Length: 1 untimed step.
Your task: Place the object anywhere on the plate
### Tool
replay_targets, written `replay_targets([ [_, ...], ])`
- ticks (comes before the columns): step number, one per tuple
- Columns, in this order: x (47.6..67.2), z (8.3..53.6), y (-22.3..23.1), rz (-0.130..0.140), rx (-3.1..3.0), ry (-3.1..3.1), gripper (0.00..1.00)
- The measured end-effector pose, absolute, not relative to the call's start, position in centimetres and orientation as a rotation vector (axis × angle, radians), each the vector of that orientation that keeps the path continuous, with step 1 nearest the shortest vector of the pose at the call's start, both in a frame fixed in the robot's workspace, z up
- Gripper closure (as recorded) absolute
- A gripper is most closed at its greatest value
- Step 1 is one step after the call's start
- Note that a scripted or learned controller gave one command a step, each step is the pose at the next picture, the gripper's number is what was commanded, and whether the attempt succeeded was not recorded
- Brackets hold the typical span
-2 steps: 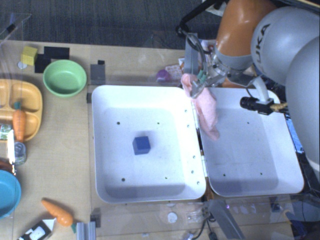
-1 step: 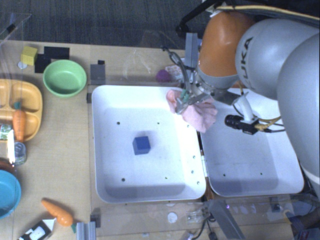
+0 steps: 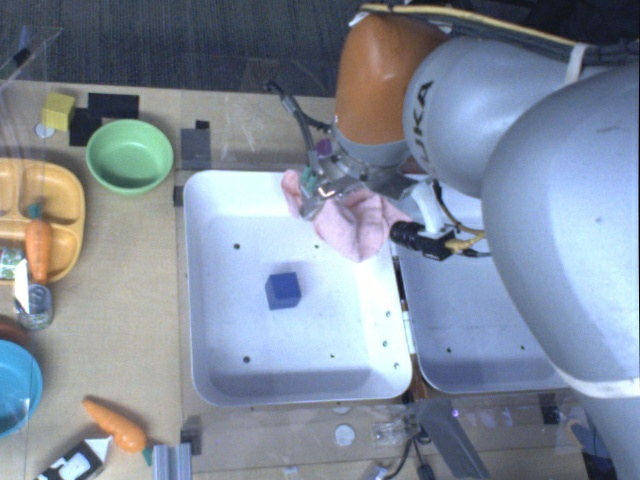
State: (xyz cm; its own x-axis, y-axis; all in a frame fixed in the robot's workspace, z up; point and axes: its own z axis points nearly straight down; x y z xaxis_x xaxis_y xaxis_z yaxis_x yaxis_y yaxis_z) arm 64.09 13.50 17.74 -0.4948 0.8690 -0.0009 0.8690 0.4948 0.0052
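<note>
Over the left bin's (image 3: 215,363) far edge, the gripper (image 3: 318,194) pinches a pink cloth (image 3: 352,223); its fingertips are partly buried in folds.

The grey arm (image 3: 520,168) comes in from the right and bends down over the back edge of the left bin (image 3: 215,268). Its orange band (image 3: 378,68) sits above the wrist. The gripper (image 3: 318,190) points down, near the bin's back right corner.

A round green bowl (image 3: 128,155) sits near the bench's back left corner, a small yellow block (image 3: 59,110) beside it; an orange plastic carrot (image 3: 117,426) lies at the front edge
</note>
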Motion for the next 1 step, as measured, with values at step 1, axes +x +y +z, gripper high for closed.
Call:
replay_targets([
  [1, 65.72, 16.07, 21.38, 0.009, 1.587, 2.707, 1.00],
])
